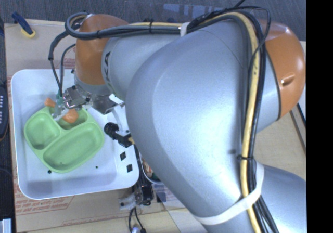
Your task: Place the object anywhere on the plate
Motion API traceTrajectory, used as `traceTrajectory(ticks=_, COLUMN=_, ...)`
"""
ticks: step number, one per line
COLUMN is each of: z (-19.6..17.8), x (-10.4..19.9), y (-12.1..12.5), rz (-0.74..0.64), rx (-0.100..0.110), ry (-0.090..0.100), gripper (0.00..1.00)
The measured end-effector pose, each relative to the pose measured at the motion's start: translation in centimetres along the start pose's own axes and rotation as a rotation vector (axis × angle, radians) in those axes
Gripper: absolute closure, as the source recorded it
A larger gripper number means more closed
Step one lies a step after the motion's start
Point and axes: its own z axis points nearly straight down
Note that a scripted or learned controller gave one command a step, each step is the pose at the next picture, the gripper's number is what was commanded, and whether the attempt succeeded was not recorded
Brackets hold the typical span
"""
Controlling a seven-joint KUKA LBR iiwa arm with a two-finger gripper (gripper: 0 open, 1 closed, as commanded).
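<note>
A light green divided plate [65,141] lies in the left white bin [31,83], toward its left side. My gripper [65,106] hangs over the plate's upper right compartment, reaching down from the big grey arm. A small orange object [69,117] sits right at the fingertips, over that compartment's rim area. Another orange bit [49,102] shows just left of the gripper, beside the plate's top edge. The gripper's body hides how the fingers stand around the orange object.
The arm's grey body [197,123] covers the right bin and most of the bench. A blue and yellow tool [23,25] lies on the bench at the far left top. Small black marks dot the bin floor [99,167] near the plate.
</note>
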Motion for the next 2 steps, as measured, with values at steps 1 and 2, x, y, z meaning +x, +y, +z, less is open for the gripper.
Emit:
traceTrajectory(ticks=1, z=-0.2, x=0.1, y=0.1, rz=0.000, rx=-0.004, ry=0.001, gripper=0.00)
traceTrajectory(ticks=2, z=4.0, x=-1.7, y=2.6, rz=0.023, rx=-0.001, ry=0.002, gripper=0.00)
